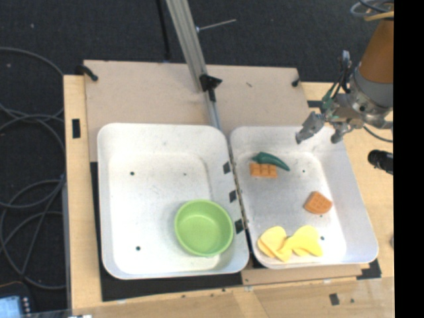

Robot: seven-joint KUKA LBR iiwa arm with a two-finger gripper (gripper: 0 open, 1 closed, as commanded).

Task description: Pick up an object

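I see the tool [324, 128] hanging at the upper right of the frame, over the top edge of the right bin [344, 177], its two fingers spread wide with nothing between them. The likely targets all lie in that bin: a small orange block [263, 170] with a dark green piece [271, 160] touching its top, near the bin's upper middle; an orange wedge [318, 203] lower and to the right, well apart from the rest; and a heap of yellow pieces [290, 242] along the bottom edge. The left bin [132, 177] carries a green bowl [204, 227] at its lower right. I judge the orange wedge the best pick: it sits alone on bare floor, looks light and fairly stiff, perhaps a toy food piece, and its short sides should fit between the fingers. I would close across its narrow width, from straight above. The yellow pieces overlap and look thin, so they could slide or come up together. The bowl's smooth rim seems slippery and too broad to span.
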